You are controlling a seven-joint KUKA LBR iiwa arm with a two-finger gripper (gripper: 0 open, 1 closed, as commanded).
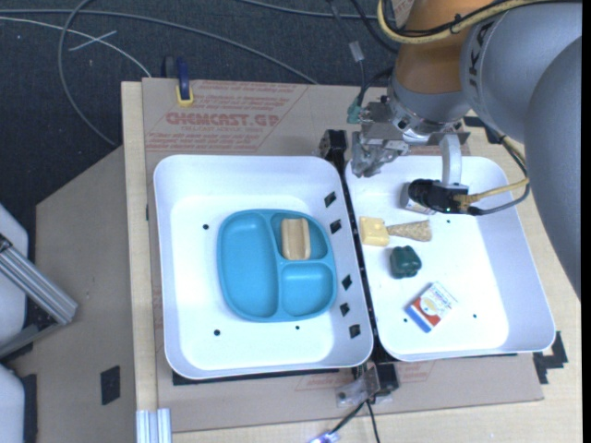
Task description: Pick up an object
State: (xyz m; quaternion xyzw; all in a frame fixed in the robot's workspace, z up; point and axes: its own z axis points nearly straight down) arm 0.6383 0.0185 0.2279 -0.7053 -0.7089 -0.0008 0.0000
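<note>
From the overhead camera, the gripper (374, 155) hovers at the right bin's (517, 284) upper-left corner; whether its fingers are parted I cannot tell. Nearest below lies a yellow cheese-like wedge (374, 232) (probably light and stiff), best pinched across its short sides.

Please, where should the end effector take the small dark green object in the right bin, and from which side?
Probably from straight above, closing across the middle of the dark green object. It is compact and lumpy, lying alone on the right bin floor. The tan piece above it and the yellow block sit apart, leaving room for the fingers.
</note>
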